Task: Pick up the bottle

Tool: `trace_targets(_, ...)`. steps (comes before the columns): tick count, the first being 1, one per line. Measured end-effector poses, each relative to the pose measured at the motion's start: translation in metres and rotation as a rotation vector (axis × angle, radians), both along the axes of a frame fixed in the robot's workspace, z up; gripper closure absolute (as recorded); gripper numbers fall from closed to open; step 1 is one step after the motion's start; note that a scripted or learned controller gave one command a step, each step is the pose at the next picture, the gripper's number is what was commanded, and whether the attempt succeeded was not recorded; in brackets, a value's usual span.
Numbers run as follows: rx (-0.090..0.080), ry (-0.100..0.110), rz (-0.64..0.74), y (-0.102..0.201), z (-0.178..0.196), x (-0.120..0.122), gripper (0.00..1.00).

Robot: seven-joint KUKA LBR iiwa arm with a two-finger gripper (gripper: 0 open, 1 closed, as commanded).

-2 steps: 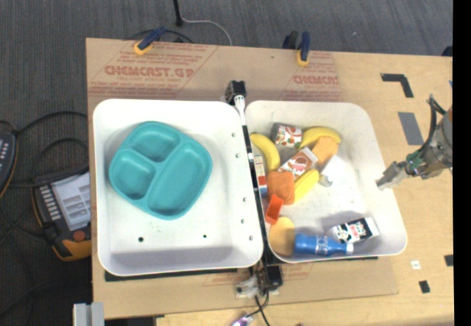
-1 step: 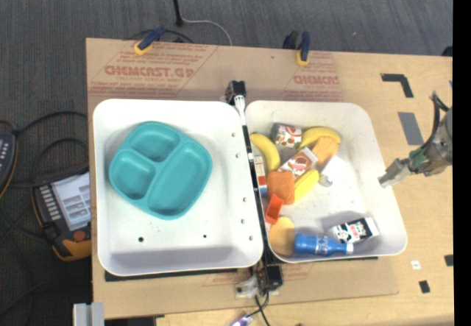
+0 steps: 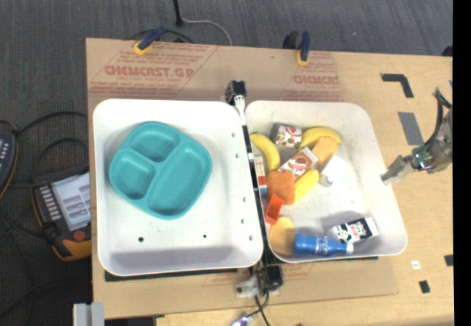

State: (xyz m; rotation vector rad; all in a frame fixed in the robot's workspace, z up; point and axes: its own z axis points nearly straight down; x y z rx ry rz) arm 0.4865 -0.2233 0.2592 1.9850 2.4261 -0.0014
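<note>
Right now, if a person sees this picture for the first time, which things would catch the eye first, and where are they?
The big teal divided plate stands out, lying alone in the left bin. Next comes the colourful heap in the right bin: yellow bananas and small cartons towards its left side, and the blue bottle lying on its side by the near wall. The gripper sits just outside the right bin's right rim.

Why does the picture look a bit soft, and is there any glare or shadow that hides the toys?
In the camera view, lighting is even and diffuse; the white right bin looks bright, with soft shadows beside the blue bottle and carton; small labels stay unreadably soft; the gripper at the right is blurry and small.
</note>
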Motion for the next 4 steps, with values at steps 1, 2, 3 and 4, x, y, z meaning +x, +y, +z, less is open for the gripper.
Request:
trace_targets(1,0.004,0.005,0.176,0.000,-0.047,0.112,1.00)
trace_targets(2,0.001,0.003,0.424,0.000,0.028,0.182,1.00)
trace_targets(3,0.003,0.007,0.640,0.022,-0.088,0.182,1.00)
trace_targets(4,-0.003,0.002,0.782,0.001,0.024,0.167,1.00)
